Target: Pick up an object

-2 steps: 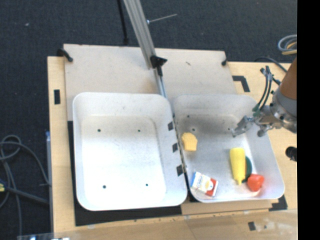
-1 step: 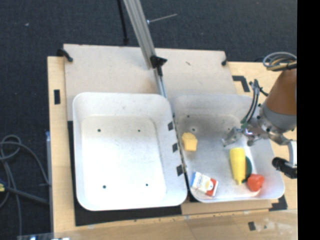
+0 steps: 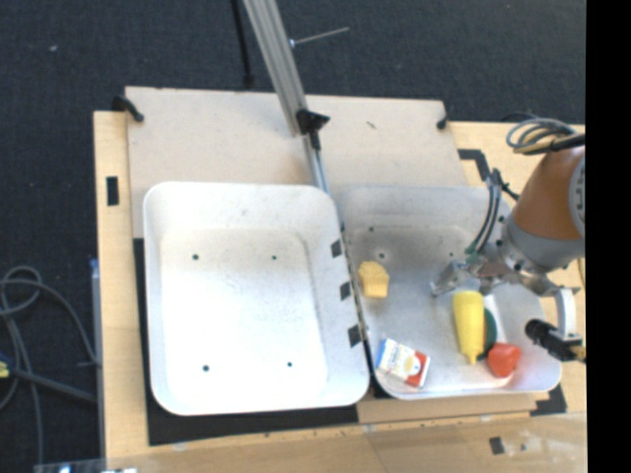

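The right bin (image 3: 414,215) holds several objects. A small yellow block (image 3: 374,280) lies near its left wall. A long yellow piece (image 3: 470,325) lies toward the right, with a green piece (image 3: 490,329) tucked against its right side and a red piece (image 3: 503,359) at its near end. A red and white carton (image 3: 402,364) rests at the front rim. My gripper (image 3: 465,276) hangs low in this bin, just beyond the far end of the long yellow piece. The arm's orange band (image 3: 547,200) rises behind it on the right.
The left bin (image 3: 242,294) stands beside the right one, sharing a raised middle edge. A slanted metal pole (image 3: 281,62) rises from the bench behind the bins. Cables (image 3: 537,131) lie at the back right.
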Robot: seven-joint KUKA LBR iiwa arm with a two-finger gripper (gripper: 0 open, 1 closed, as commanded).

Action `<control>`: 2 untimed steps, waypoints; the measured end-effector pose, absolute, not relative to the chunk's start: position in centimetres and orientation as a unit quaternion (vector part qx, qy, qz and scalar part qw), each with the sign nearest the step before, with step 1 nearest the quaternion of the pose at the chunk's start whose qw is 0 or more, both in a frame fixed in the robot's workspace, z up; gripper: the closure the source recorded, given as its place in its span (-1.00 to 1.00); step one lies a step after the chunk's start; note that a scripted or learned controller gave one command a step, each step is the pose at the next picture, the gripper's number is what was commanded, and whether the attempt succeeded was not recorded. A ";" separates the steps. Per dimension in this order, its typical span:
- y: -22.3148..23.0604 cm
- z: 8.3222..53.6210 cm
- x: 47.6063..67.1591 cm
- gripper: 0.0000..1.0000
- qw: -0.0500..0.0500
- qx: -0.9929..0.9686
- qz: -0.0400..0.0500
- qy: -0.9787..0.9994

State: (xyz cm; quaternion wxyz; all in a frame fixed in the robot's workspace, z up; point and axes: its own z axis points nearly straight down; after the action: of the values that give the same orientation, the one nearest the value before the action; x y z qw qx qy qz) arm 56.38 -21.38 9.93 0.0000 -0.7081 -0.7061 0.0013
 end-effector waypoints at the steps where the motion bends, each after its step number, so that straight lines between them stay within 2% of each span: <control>1: -21.5 11.3 56.5 1.00 -0.003 -0.710 -0.001 -0.704; 2: -21.5 17.6 57.3 1.00 -0.004 -0.706 -0.002 -0.708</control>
State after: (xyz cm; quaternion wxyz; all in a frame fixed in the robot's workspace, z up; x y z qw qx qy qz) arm 57.32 -21.53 17.60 -0.0041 -0.7061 -0.7081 -0.0017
